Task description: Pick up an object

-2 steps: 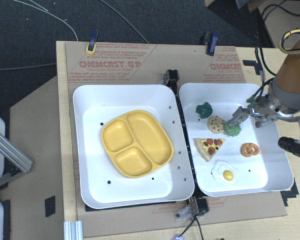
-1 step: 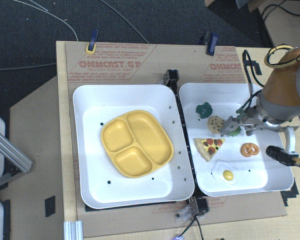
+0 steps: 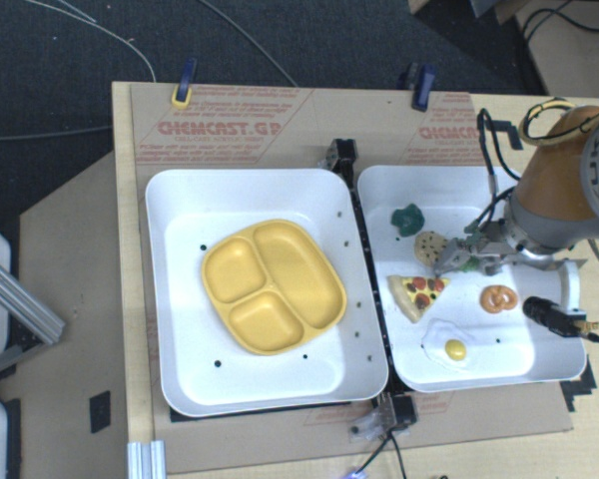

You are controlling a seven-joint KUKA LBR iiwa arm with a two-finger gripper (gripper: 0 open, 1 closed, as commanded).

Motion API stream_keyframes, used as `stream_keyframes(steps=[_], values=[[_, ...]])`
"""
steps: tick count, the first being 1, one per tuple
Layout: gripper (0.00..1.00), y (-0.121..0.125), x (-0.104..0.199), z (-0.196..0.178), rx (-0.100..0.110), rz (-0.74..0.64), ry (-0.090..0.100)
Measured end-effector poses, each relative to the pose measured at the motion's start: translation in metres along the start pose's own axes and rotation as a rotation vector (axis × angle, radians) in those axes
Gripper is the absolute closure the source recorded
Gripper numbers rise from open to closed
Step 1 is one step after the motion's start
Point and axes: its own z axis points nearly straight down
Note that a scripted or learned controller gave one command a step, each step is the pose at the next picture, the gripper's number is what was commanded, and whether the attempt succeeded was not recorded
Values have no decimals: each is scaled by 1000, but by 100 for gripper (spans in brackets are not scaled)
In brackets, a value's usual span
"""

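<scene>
Over right bin, gripper sits beside cookie; grip state unclear. Cookie looks light, rigid, flat: pinch across its edges, likely slips.

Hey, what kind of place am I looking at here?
Probably a robotics lab's pick-and-place test bench: a robot arm reaches over two white bins, toy food like a pizza slice lies in one, and loose cables cross the floor.

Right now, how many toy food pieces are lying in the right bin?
5. A green piece at the back, a speckled cookie beside the gripper, a pizza slice in the middle, a pretzel to its right, a fried egg in front. The arm may hide more.
</scene>
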Motion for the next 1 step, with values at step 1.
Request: stream_keyframes(steps=[1], values=[[100, 1, 0, -12, -3, 0, -1]])
